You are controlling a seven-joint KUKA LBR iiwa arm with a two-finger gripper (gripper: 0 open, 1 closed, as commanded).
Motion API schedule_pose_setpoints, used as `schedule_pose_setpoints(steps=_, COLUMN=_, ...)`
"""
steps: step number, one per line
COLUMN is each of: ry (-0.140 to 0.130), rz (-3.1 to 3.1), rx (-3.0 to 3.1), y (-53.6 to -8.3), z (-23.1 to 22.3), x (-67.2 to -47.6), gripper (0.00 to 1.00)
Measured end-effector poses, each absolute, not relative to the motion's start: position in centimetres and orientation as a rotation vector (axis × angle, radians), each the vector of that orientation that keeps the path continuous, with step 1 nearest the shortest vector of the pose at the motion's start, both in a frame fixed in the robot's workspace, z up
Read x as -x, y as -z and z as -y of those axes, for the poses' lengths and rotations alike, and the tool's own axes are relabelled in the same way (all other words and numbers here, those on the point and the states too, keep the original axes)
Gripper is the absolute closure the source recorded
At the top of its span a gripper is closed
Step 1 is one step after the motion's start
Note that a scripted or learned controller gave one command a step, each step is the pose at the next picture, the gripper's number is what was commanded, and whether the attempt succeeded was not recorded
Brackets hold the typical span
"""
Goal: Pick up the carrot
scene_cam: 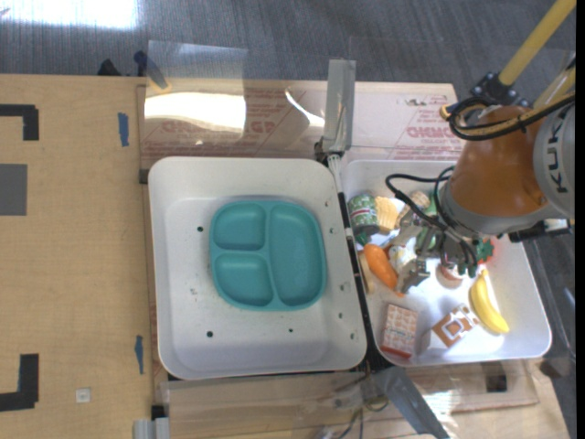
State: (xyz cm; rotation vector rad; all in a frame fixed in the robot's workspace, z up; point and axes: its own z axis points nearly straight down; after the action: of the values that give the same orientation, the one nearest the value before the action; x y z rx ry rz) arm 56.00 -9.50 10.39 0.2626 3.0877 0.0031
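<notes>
The claw, grip state impossible to tell, hovers just beside the carrot, likely light, stiff, smooth: best pinched mid-body.

teal tray: smooth plastic | bins: glossy white plastic

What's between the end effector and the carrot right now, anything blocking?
Nothing visible. The end effector hangs in the right bin right beside the carrot, on its right, with no item between them. A green can lies just beyond the carrot and a small box nearer the camera, both off that line.
</notes>
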Motion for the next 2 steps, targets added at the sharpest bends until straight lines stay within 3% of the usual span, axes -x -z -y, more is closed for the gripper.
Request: schedule_pose_setpoints(steps=2, ry=0.002, rz=-3.092, rx=-0.247, y=-10.4, z=9.6, x=-58.7, gripper=0.0)
